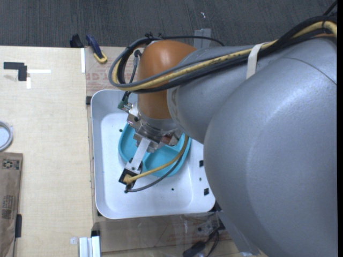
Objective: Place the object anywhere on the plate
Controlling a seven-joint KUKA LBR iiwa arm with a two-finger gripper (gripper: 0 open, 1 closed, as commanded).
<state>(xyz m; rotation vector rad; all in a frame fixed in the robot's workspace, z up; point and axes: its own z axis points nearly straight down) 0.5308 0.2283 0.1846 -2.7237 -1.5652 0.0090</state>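
Note:
A blue plate (128,146) lies in the white bin (107,197), towards its middle, and the arm covers most of it. The orange band (158,79) and the wrist hang directly over the plate. My gripper (161,138) points down at the plate from under the wrist, largely hidden by it. A small reddish patch (171,139) shows beside the gripper, too hidden to identify. A white bracket with a black tip (133,167) and a yellow cable reach across the plate's near rim.
The grey arm covers the right half of the view. Left of the bin, the wooden bench (48,143) holds a tape roll (3,136), a brown packet (10,191) and a black marker (16,68). A blue-and-yellow clamp (96,48) lies behind the bin.

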